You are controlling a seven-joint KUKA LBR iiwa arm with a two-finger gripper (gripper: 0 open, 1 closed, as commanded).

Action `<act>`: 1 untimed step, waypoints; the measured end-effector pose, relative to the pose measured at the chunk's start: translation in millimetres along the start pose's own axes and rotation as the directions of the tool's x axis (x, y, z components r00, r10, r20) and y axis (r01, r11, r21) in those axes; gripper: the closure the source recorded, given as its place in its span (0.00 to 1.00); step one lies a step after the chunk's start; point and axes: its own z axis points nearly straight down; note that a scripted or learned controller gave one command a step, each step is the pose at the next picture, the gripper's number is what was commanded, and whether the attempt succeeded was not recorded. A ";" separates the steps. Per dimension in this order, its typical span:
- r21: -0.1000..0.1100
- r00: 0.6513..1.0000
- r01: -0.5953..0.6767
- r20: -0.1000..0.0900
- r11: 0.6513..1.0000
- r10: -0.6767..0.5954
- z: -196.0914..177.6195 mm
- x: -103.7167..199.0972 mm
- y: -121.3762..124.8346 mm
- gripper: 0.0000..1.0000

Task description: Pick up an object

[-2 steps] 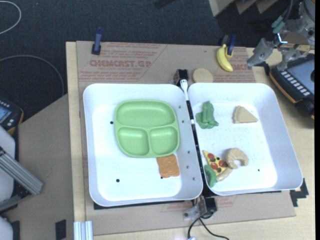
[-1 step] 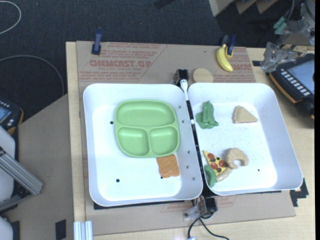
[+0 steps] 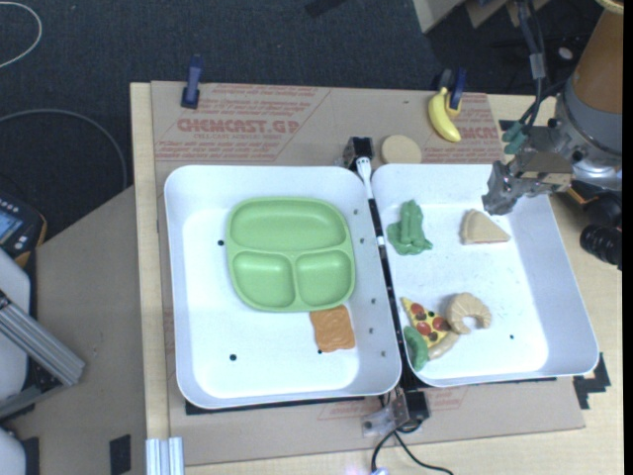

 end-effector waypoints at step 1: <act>0.002 1.000 0.005 -0.001 1.000 -0.005 44.5 73.6 -55.0 1.00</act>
